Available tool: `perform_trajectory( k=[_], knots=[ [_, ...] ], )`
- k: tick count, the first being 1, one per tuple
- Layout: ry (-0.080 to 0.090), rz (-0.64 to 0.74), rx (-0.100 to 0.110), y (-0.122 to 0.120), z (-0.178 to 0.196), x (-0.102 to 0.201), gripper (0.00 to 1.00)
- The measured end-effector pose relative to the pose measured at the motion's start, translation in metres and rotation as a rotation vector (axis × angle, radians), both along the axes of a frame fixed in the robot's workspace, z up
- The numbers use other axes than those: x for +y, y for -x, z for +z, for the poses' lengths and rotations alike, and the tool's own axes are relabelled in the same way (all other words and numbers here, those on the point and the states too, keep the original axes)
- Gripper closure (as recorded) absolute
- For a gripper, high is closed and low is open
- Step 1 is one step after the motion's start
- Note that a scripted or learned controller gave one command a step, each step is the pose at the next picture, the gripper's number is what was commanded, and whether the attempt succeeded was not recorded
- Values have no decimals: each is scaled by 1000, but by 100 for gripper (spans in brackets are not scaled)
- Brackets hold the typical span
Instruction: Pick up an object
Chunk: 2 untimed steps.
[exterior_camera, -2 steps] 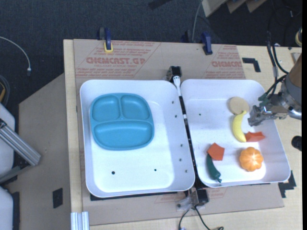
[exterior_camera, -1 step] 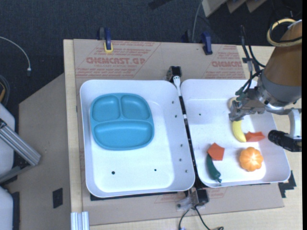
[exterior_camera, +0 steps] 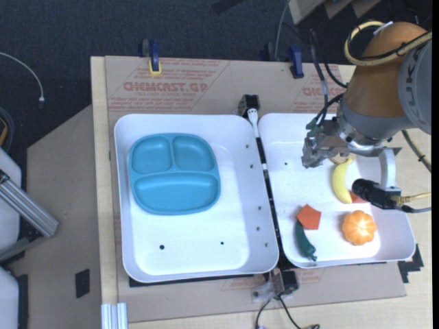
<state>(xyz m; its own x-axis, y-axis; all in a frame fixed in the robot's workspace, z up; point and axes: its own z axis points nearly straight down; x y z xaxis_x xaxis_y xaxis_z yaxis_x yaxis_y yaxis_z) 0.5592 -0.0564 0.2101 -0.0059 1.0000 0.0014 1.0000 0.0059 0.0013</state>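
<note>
One pincer (exterior_camera: 317, 155) just beside banana (exterior_camera: 341, 181)

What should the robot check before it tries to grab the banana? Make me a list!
1. Banana in the right bin and in plain sight: ok; its upper end is tucked under the gripper.
2. Gripper close to the banana: ok, it sits just up and left of it.
3. Gripper lined up right over the banana: cannot tell from this slanted view.
4. Room around the banana: not ok, a small red thing lies against its lower right side.
5. Orange, red block and green pepper out of the way: ok, all lie nearer the front of the bin.
</note>
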Motion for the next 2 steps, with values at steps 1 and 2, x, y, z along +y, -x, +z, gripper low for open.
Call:
perform_trajectory(
  k=[1, 2],
  knots=[
    [0, 0, -1, -14, -7, 50, 100],
    [0, 1, -1, -32, -12, 103, 100]
  ],
)
